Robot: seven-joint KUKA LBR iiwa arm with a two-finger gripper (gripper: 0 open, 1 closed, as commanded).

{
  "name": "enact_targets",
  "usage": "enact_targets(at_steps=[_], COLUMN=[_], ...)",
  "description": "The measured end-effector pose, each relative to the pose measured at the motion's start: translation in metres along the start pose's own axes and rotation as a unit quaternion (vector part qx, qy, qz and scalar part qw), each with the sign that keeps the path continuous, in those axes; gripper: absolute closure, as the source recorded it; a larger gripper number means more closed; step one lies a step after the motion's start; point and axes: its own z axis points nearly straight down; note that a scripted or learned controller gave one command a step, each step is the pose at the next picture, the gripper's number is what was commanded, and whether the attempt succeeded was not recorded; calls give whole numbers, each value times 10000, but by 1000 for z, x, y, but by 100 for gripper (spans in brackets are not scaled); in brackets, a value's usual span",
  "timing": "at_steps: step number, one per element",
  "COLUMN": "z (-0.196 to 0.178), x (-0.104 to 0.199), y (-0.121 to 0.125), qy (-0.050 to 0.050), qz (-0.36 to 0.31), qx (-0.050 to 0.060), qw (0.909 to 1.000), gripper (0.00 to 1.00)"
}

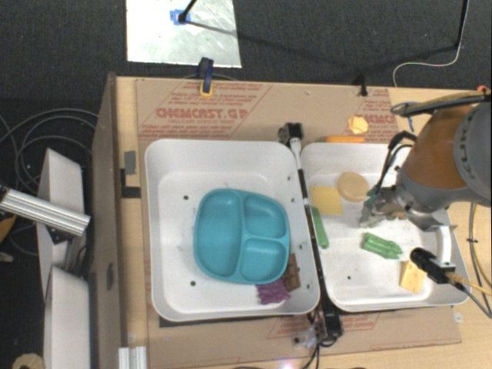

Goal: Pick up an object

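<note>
My gripper (375, 211) hangs low over the middle of the right bin (344, 298). It sits just right of a tan round disc (354, 185) and just above a small green piece (381, 245). A yellow square block (327, 201) lies left of the disc. A long green stick (319, 227) rests along the bin's left wall. Near the front right corner lies a yellow-orange wedge (412, 277). An orange piece (345, 138) lies at the bin's back rim. I see nothing held in the gripper.
The left bin (169, 167) holds a teal divided plate (241, 235), with a purple lump (270, 291) and a brown piece (293, 274) at its front right. The arm's orange band (442, 148) looms over the right bin's right side. Cables run along the bench's right edge.
</note>
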Motion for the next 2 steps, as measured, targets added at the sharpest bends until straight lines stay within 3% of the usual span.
enact_targets(at_steps=[1, 2], z=[0, 10], x=[0, -3], y=[0, 102], qy=[1, -12], qz=[-1, -32], qx=[3, -43], qw=[10000, 10000], gripper=[0, 0])
